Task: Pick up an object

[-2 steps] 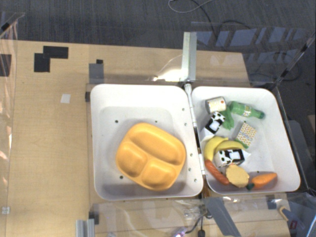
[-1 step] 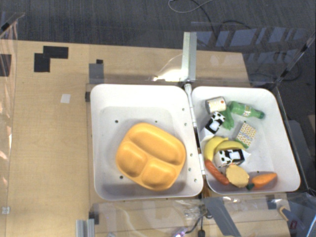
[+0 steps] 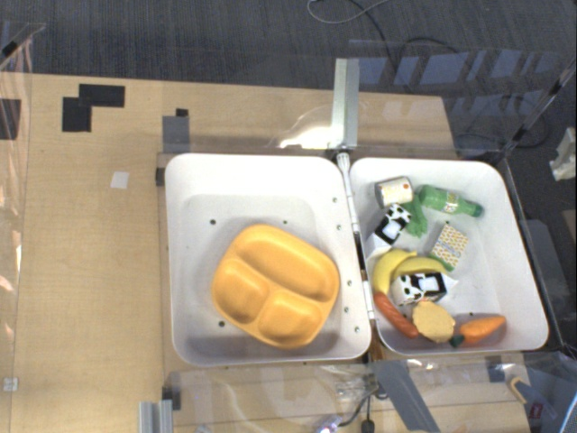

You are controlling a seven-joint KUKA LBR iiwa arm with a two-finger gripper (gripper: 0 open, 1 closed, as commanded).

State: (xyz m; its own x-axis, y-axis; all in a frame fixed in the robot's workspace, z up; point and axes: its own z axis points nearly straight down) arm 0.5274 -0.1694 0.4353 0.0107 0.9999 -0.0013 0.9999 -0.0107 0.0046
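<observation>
- The left bin [image 3: 180, 242] has one thing in it, a big yellow tray [image 3: 275, 284] with three dips.
- The right bin [image 3: 505, 233] has a heap of small toys: a banana [image 3: 394, 269], a green bottle [image 3: 448, 202], two carrots [image 3: 482, 329], and a black-and-white cow toy [image 3: 390, 224].
- The toys touch each other, so I think a grab could catch two or knock one away.
- The yellow tray looks wide and smooth and may slip.
- I cannot tell if the claw is apart or together.
- No words are clear enough to read.

Tray [image 3: 275, 283] in left bin [image 3: 189, 206]; toys [image 3: 419, 269] right.
</observation>
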